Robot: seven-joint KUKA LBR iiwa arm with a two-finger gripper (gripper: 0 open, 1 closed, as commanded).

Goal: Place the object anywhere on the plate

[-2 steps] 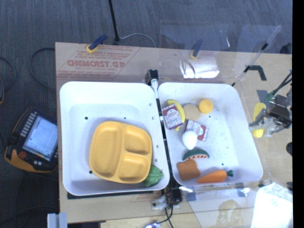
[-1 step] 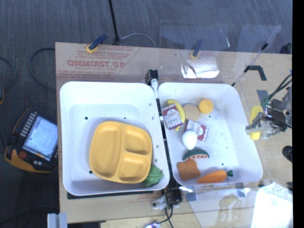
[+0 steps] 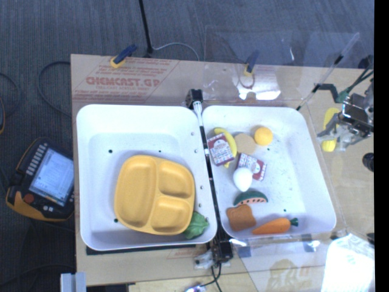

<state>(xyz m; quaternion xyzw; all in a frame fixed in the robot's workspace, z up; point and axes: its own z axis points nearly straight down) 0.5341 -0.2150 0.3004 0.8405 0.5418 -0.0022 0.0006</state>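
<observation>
Yellow sectioned plate (image 3: 155, 194) sits bare in the left bin (image 3: 97, 126), well apart from the gripper (image 3: 355, 117), which is parked beyond the right bin's (image 3: 310, 157) far edge; its state cannot be told. Judged step: pre-grasp, nothing picked. Candidate objects, such as the white egg (image 3: 242, 179) and toy carrot (image 3: 273, 225), lie between gripper and plate; next move calls for descent onto one.

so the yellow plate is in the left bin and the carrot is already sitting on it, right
Not quite. The camera view shows the yellow plate in the left bin, but the carrot lies in the right bin, near its front edge beside the toast slice, not on the plate.
</observation>
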